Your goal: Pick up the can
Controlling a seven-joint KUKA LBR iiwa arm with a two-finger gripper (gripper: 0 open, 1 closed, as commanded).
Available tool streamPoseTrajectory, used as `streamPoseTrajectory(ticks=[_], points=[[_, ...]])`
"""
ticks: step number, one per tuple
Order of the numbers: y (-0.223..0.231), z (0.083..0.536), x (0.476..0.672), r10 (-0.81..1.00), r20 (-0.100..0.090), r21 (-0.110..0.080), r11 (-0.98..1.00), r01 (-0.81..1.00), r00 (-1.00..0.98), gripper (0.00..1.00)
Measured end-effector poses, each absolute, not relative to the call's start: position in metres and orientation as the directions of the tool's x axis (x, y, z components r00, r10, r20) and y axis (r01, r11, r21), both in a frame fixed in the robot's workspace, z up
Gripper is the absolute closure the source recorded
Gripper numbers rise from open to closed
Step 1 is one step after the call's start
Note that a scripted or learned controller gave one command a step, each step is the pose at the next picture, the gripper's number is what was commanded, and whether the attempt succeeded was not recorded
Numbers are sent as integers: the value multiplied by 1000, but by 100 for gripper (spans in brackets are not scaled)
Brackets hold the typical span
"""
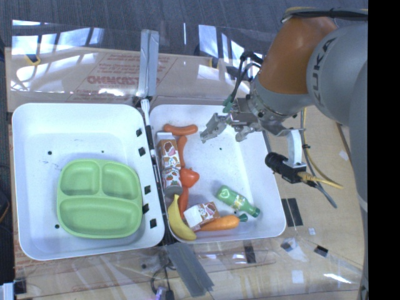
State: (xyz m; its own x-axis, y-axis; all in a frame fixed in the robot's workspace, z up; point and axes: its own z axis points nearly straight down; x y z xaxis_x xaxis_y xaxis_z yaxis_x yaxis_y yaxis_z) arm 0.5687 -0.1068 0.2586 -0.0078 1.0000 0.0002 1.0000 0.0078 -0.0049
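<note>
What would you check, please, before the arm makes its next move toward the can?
1. Can located in the right bin, against its left wall: ok.
2. Gripper over the same bin: ok.
3. Gripper above the can: not ok; it hangs up and to the right of it.
4. Nothing between the fingers: ok, open and empty.
5. Room around the can: not ok; sausage and an orange-red piece sit close by.
6. Can's exact pose: cannot tell.

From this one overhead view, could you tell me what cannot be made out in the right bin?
- Can: its label print is too small to read.
- Banana: its lower tip runs under the bin wall's edge.
- Gripper: blurred, its finger state unclear.
- Carton: partly covered by the carrot.
</note>
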Motion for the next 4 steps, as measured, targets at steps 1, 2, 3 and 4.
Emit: streamPoseTrajectory(ticks=[1, 2, 3, 4], points=[[-156, 132, 529, 983, 0, -5, -183, 983, 183, 0], [-204, 91, 582, 933, -1, -3, -359, 933, 359, 0], [-200, 105, 593, 924, 0, -3, -382, 924, 382, 0], [-191, 92, 590, 891, 1, -5, -453, 891, 453, 0]])
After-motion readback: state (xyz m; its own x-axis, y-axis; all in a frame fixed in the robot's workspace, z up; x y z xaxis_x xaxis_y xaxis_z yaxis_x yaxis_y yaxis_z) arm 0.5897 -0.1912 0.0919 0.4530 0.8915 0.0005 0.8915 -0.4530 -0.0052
